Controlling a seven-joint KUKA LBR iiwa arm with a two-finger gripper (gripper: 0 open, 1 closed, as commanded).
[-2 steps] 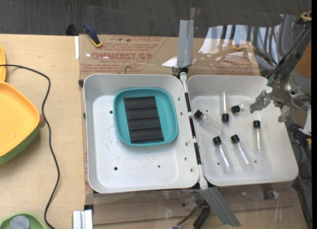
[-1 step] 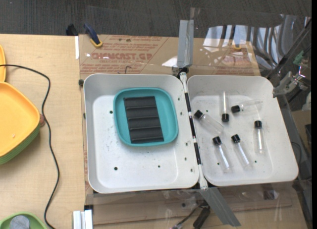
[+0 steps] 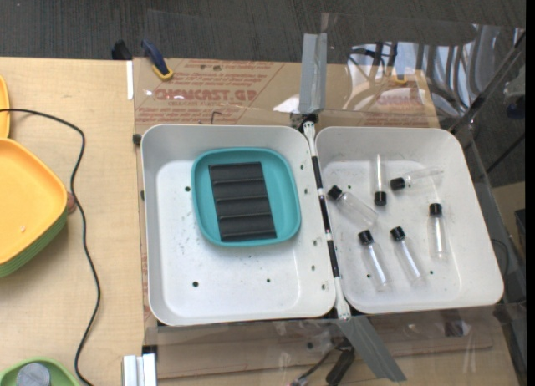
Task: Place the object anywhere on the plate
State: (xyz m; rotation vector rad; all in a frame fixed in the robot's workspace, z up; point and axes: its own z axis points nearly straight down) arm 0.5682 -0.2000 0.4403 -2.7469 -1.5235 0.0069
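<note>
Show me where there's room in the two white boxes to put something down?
The left bin has bare floor all around the teal plate, widest below it. The plate's middle holds a dark ridged insert. The right bin is crowded with scattered black-capped tubes; only its bottom strip is bare.

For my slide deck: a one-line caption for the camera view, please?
Teal plate in the left bin; six capped clear vials scattered in the right bin.
</note>
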